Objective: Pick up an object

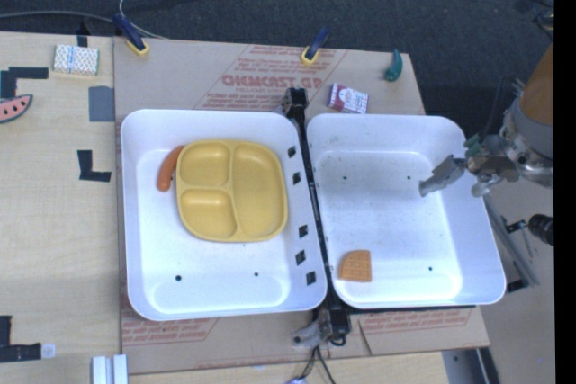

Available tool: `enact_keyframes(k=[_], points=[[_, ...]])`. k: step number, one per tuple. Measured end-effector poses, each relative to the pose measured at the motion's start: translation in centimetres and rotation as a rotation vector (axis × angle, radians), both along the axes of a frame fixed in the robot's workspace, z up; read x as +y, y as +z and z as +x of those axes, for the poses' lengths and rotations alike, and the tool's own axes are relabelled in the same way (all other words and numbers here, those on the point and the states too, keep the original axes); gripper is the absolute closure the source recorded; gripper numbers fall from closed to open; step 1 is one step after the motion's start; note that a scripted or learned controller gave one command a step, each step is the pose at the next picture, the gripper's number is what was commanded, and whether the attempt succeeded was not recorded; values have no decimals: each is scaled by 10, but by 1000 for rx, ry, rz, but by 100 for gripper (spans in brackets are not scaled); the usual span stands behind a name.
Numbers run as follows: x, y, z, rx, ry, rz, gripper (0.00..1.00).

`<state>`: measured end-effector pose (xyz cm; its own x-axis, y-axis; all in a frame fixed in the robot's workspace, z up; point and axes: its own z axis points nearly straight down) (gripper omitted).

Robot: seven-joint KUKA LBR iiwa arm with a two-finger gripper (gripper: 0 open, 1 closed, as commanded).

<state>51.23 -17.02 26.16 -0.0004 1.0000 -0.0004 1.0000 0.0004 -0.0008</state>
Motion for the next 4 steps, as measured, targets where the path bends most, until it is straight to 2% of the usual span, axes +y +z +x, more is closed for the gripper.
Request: enact_keyframes(k=[1, 2, 3, 4], points=[[51, -99, 4, 3, 1, 2, 0], [72, -176, -7, -1, -1, 1, 0], [53, -176, 83, -6, 1, -2, 0], [76, -176, 50, -4, 0, -2, 0]])
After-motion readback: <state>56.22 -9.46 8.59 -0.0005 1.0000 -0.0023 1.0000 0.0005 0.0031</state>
